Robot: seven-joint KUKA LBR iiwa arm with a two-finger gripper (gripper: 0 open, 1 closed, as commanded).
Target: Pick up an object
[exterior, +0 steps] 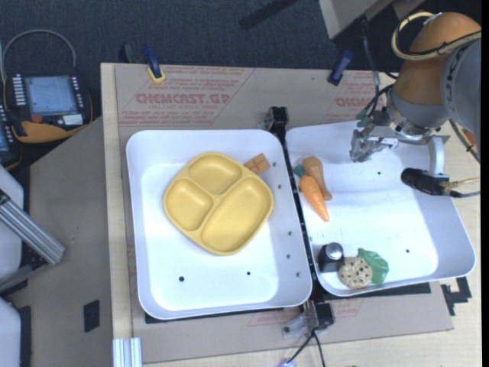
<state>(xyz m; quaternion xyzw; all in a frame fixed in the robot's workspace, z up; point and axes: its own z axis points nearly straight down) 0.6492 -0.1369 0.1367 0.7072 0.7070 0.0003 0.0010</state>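
The right bin (428,228) holds an orange carrot (315,201) near its left wall, with a paler orange piece (314,170) just behind it. At the bin's front left lie a round cookie (354,273), a green leafy piece (376,264) and a small black and silver item (331,254). My gripper (366,147) hangs over the back of the right bin, to the right of the carrot and apart from it. Nothing shows under it but bare bin floor.
In the left bin (153,274) sits a yellow divided plate (218,202), and a small brown block (257,164) rests at the plate's upper right edge. A black divider (294,205) runs between the bins. Bare floor fills the right bin's middle and right.
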